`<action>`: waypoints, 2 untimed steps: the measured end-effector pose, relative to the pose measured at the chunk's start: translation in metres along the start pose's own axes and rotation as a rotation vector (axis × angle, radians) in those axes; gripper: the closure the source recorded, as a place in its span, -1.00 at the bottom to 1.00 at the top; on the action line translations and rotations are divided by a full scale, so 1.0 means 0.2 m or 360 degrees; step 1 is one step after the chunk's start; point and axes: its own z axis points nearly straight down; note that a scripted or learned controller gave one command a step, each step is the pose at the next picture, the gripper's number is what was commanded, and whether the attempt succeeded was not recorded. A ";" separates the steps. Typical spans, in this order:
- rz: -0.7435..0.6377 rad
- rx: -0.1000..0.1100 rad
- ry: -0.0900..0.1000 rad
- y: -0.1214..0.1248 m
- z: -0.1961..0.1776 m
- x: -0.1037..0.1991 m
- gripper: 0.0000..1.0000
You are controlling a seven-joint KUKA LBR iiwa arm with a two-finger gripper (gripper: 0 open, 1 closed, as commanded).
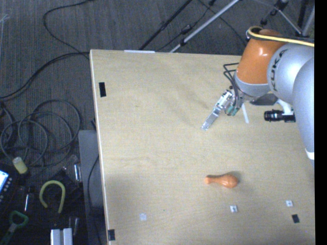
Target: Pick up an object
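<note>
Dark grey carpet surrounds the desk (153, 137), a pale wooden top; loops of black cable (41, 131) lie on the floor off its left edge, beside a yellow-green U-shaped piece (52, 192), and light-stand legs (219, 11) cross the carpet beyond the far edge; the arm (286, 70) comes in over the desk's right edge, grey with its orange band (258, 55) uppermost, and part of the KUKA name can be read on the grey shell just beside the band; the gripper (207, 125) hangs over the right half of the top, its slim metal fingers (213, 117) slanting down to the left; whether those tips are spread or pressed together I cannot tell, they read as a single bright sliver; an orange pear-shaped object (223, 180) lies on its side on the bare wood toward the near edge, narrow neck pointing left; it sits well apart from the fingertips, on the nearer side of them and slightly toward the right edge; a black marker (102, 89) sits by the left edge, and small squares (233, 208) dot the near right corner, too small to read.
</note>
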 end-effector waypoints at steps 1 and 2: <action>0.0055 -0.0004 -0.0003 -0.22 -0.30 -0.12 -1.00; -0.0120 0.0000 -0.0001 -0.16 -0.09 -0.07 -1.00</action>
